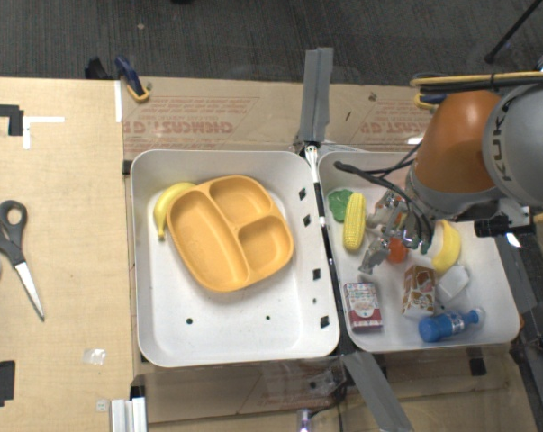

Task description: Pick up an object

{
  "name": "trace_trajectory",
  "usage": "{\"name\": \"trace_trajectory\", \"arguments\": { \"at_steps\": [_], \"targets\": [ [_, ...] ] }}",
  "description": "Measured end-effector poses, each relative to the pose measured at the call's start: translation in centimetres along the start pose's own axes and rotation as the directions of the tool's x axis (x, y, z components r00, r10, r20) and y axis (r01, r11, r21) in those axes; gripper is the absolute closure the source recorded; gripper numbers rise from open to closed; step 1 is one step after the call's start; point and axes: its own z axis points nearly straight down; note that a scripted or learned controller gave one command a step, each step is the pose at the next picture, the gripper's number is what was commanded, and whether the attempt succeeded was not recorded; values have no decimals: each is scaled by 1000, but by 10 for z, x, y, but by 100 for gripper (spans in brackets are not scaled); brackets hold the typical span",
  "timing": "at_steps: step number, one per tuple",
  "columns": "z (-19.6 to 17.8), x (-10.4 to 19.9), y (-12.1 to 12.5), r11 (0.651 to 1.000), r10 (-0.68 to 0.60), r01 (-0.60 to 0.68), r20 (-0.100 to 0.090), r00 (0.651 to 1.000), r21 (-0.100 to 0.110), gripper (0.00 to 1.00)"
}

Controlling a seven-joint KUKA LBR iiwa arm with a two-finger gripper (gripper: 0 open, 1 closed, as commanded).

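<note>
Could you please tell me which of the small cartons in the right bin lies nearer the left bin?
The red and white carton, lying flat by the right bin's left wall. The brown carton sits farther right, beside the blue bottle.

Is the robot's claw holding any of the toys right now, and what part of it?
It cannot be told. The gripper hangs low in the right bin, between the corn and a small orange object, but no thing shows between its fingers.

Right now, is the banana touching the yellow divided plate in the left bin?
Touching. The camera view shows the banana curled against the upper left rim of the yellow divided plate, with no white bin floor between them.
</note>
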Motion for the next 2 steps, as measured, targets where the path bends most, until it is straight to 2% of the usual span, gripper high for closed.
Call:
{"name": "trace_trajectory", "arguments": {
  "at_steps": [1,2],
  "targets": [
    [0,27,-36,990,144,-144,-2,990,0,0],
    [0,-37,-11,891,454,-454,-3,891,2,0]
  ]
}}
